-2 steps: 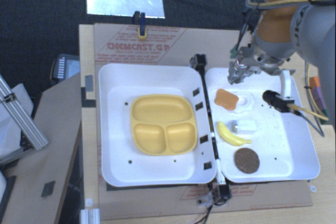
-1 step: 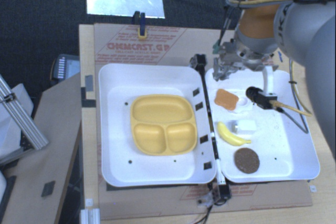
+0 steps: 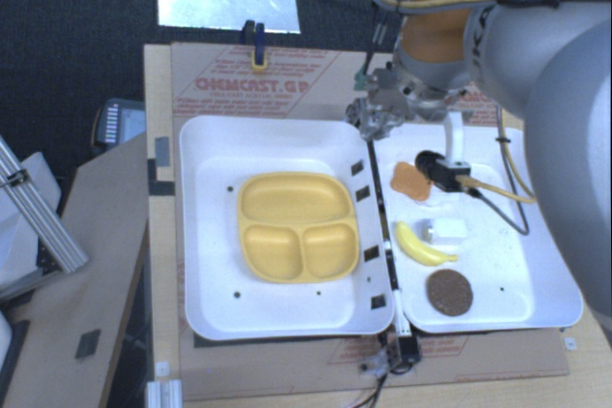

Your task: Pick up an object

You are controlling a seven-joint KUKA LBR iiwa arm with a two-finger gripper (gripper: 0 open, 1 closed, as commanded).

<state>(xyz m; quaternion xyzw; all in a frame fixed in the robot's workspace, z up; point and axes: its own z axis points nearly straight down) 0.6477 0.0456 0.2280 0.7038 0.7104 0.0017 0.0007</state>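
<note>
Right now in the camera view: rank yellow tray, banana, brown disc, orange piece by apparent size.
1. yellow tray, clearly largest, in the left bin.
2. banana and brown disc: look about alike, not ranked apart.
3. orange piece: looks smallest, though the margin is slim and something dark sits against its right edge.

A yellow banana (image 3: pixel 424 245) (curved, lying flat) beside a brown disc (image 3: pixel 448 291), orange piece (image 3: pixel 411 181) above.

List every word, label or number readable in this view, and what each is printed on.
"CHEMCAST GP": red print on the brown board behind the left bin; last letters uncertain.
Smaller red lines under it: too blurred to read.
Red print on the board's front edge near: too blurred to read.
</note>
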